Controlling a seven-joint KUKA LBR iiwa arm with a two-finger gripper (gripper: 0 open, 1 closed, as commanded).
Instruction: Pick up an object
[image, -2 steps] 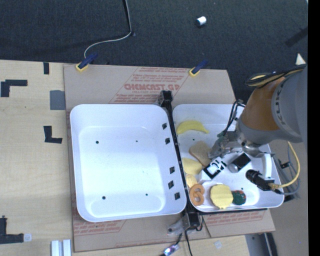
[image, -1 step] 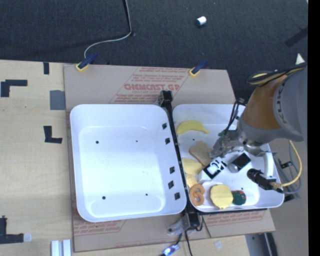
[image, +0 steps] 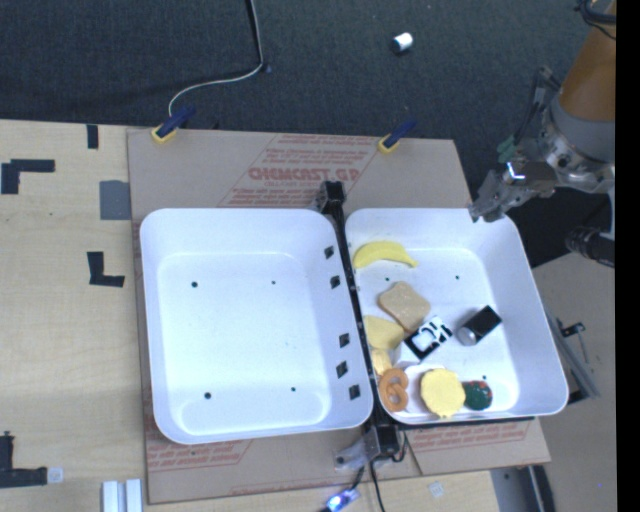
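Dark carpet fills the background behind my bench, with a white cable trailing across it and a small white object lying on its own. On the cardboard sheet sit my two bins. I see the left bin with nothing but small dark marks on its floor. The right bin holds all the objects: a yellow banana near the divider, a tan bread slice just below it, and a pale yellow piece beside the bread. A black-and-white item lies next to a black block with a grey end. Along the near wall I see an orange pretzel-like ring, a yellow lumpy object and a dark green ball touching it. My gripper hangs over the right bin's far right corner, apart from every object. I cannot tell how it is set; nothing is visibly gripped.
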